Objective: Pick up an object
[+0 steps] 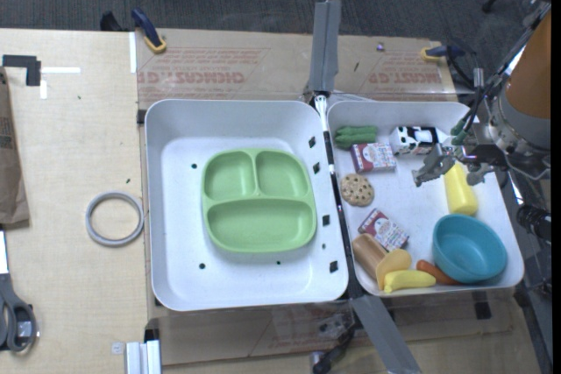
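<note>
Camera view: tool splayed wide above upright yellow block, long axis up-down in frame

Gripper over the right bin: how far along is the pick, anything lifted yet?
Done: the gripper has reached the right bin and sits by the top of the yellow bottle. In hand: nothing visible between its fingers; whether they are open or shut is unclear. Left: grasp and lift. The bottle, blue bowl, cookie and banana all lie in the bin.
</note>
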Robot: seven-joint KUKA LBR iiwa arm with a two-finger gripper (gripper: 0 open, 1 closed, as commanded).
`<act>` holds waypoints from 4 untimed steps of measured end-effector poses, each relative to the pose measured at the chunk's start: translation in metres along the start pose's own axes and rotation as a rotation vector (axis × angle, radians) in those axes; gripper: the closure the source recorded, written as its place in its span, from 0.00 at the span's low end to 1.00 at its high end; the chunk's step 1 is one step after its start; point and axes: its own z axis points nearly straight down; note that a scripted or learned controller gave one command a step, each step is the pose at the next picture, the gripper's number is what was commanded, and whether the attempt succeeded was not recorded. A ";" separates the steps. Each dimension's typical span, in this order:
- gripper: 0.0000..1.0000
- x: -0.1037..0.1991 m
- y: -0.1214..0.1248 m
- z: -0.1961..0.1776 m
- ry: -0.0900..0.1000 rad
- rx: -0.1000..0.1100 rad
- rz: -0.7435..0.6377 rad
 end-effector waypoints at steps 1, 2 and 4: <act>0.00 -0.070 -0.026 0.095 0.001 -0.001 -0.100; 0.00 -0.011 -0.024 0.179 -0.002 -0.007 -0.206; 0.00 0.003 -0.010 0.179 -0.001 -0.011 -0.256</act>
